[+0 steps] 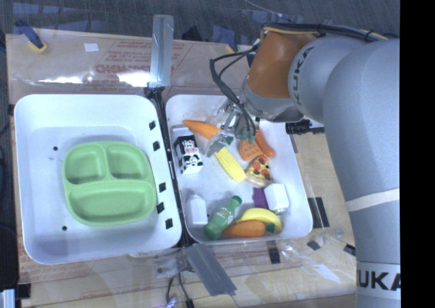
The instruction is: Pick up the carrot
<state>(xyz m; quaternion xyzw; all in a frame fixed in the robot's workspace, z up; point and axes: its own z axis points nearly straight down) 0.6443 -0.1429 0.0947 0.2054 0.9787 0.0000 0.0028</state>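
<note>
The robot's claw [229, 130] hangs low over the back of the right-hand bin [297, 164], reaching in from the right beneath a grey arm [353, 96] with an orange band [272, 62] above the wrist. How far the claw is open cannot be made out from this angle, and nothing can be seen gripped by it. The carrot [198, 128], orange and tapered, lies on the bin floor just left of the claw, its thick end touching or nearly touching the metal tip, its point aimed toward the bin's left wall.

Just below the claw lies a yellow corn cob [230, 164], set on a slant. Right of it sit a second orange vegetable piece [260, 144] and a pizza slice [259, 171]. A small black-and-white milk carton [189, 154] stands near the left wall. Along the front of the bin are a white bottle [197, 209], a green bottle [223, 217], a banana [261, 217] and a white block [276, 197].

The left-hand bin [41, 116] holds a green divided plate [109, 183], well apart from the claw.
</note>
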